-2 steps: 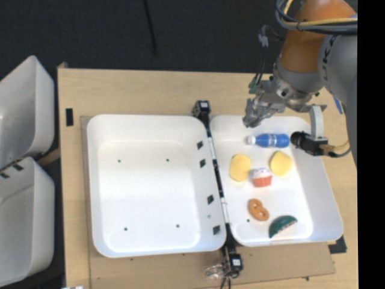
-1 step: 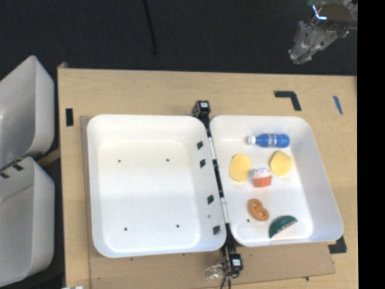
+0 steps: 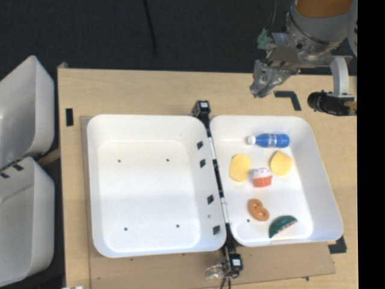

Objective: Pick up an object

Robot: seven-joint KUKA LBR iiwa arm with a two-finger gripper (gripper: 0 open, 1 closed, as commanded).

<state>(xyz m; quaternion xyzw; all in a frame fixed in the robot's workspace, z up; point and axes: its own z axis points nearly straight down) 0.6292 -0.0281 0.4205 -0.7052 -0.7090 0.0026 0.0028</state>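
Jaws point(image 3: 263, 88) above desk point(image 3: 150, 92), beyond right bin point(image 3: 322, 173); cannot tell their state. Bin holds blue bottle point(image 3: 269, 140), cupcake point(image 3: 261, 177), pretzel point(image 3: 258, 209).

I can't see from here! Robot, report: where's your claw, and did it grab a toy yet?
Claw above the bench, behind the right bin. Nothing grabbed. Blue bottle nearest, lying flat. Nothing in the way.

The tan tabletop point(image 3: 144, 89) carries two shallow white bins touching along their inner rims: the left bin point(image 3: 96, 185) and the right bin point(image 3: 313, 179). A black bracket point(image 3: 290, 97) lies behind the right one.
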